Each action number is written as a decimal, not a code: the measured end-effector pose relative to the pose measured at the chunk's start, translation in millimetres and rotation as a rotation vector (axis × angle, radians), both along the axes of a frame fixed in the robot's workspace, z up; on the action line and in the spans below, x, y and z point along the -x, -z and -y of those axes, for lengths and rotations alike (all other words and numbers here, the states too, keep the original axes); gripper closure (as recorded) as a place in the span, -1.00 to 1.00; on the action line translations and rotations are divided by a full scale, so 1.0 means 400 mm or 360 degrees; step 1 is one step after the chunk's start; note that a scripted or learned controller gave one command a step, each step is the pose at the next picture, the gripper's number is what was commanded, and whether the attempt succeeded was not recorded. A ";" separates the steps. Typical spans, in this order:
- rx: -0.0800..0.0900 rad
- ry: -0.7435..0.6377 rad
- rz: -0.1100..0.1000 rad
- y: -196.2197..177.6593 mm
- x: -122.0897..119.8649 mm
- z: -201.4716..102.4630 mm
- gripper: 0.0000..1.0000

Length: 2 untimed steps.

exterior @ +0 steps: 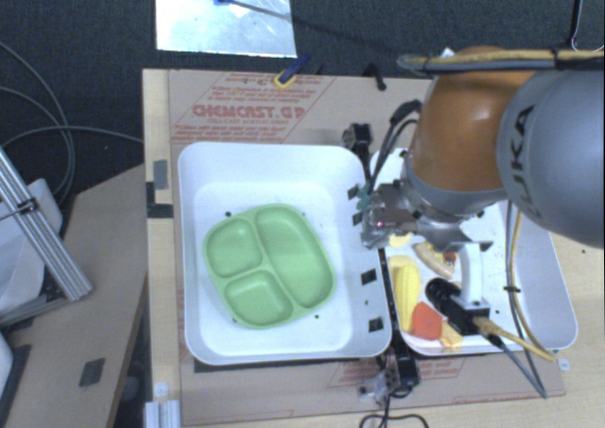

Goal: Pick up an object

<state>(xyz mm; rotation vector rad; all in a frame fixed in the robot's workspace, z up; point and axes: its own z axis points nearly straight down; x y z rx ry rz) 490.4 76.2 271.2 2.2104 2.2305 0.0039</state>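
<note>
The right bin holds a yellow corn cob near its left wall. A red piece lies just in front of the cob, with a small yellow bit beside it. A tan, bread-like item lies partly under the wrist. My gripper hangs low over the back left part of this bin, right above the corn cob and the tan item. The bulky grey and orange arm hides most of the bin behind it.
The left bin holds a green divided plate with three compartments. A cardboard sheet lies under both bins. A shiny foil square lies on the dark floor behind.
</note>
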 end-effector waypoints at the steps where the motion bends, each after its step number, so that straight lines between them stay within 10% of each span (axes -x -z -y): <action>1: 0.0000 0.0004 -0.0007 0.066 0.011 -0.071 1.00; 2: 0.0000 0.0018 0.0013 -0.201 0.007 0.047 1.00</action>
